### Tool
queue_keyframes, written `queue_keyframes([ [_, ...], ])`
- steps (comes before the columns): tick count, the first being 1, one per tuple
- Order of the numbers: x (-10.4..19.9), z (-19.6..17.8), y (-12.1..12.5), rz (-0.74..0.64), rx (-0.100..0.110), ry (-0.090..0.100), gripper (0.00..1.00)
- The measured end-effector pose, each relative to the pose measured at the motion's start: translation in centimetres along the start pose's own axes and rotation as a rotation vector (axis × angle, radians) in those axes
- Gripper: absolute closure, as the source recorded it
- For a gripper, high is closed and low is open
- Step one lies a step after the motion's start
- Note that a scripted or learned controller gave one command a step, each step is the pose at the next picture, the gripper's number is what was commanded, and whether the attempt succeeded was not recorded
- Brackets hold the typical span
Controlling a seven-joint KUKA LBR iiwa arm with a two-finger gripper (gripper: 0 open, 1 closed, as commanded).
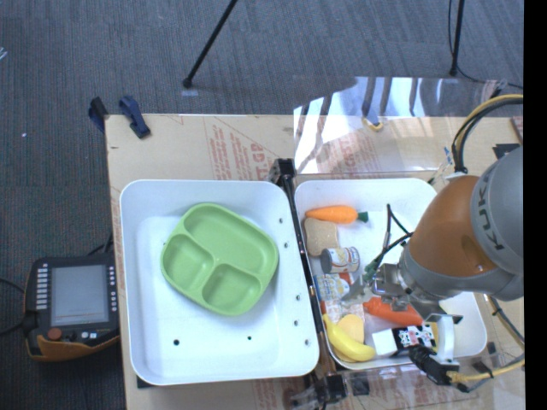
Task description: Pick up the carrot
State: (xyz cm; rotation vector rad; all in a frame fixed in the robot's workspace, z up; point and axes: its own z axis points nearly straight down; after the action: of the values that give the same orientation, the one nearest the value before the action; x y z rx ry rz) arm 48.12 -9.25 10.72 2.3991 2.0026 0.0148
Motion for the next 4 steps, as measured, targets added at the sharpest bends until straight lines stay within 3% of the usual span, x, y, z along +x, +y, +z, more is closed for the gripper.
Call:
queue_keyframes([
  [1, 6.6, -8.1, 3.2, 0.159, 0.019, 0.004, 0.0],
  [2, 2.1, -7.2, 9.1, 0.35, 0.025, -0.002, 0.0],
  [3, 1.6, 1.9, 15.4, 0.296, 0.015, 0.002, 0.0],
  [4, 2.2, 2.1, 15.7, 0.602, 0.046, -0.002, 0.0],
])
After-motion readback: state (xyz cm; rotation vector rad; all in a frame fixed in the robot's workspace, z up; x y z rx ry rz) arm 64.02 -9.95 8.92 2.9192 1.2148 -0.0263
